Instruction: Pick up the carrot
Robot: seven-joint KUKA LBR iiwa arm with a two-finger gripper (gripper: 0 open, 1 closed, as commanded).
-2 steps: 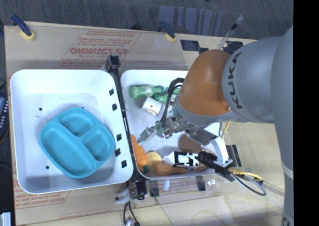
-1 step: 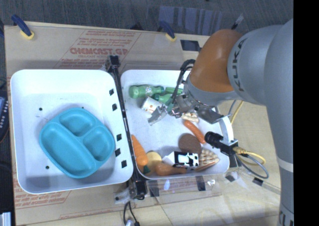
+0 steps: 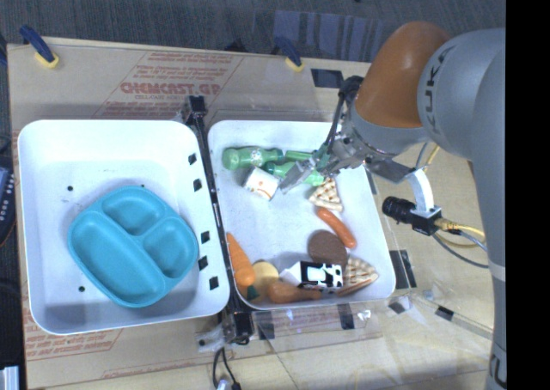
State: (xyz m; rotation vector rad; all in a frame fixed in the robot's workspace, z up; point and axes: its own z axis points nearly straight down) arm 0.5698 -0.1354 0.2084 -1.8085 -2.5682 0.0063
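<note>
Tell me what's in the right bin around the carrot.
The carrot lies along the right bin's left wall, its lower end meeting a pale round item and a brown one. A black-and-white toy lies on the heap beside them. What's beneath that pile is covered.

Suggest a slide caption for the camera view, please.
Tool over the right bin, far from the carrot at its near-left corner.

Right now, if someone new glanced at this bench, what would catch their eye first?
Probably the big grey and orange arm reaching in from the right, its gripper low over the right bin near a green bottle. Next, the blue divided plate alone in the left bin. The carrot lies at the right bin's near-left edge, apart from the gripper.
</note>
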